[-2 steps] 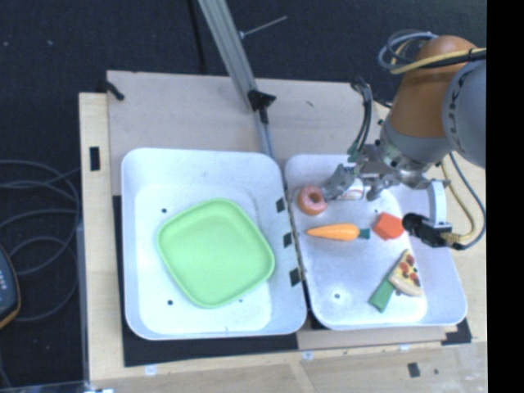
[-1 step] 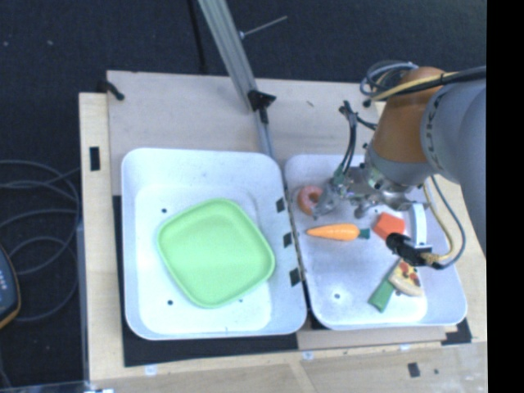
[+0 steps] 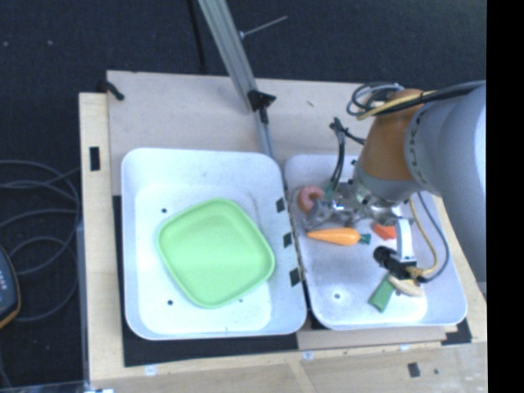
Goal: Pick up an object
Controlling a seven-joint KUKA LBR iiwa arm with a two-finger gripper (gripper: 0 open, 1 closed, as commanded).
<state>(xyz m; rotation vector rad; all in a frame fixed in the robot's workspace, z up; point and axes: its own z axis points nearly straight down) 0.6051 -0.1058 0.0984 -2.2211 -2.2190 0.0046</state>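
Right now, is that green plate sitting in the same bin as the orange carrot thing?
No, the green plate lies in the left bin, while the orange carrot lies in the right bin.

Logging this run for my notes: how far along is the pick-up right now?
Done: the grey arm's pincer is down in the right white bin, close above the orange carrot-shaped toy and beside the pink ring. In hand: nothing visibly; the fingers are hard to make out. Left: grasping and lifting an object. The green square plate lies in the left bin.
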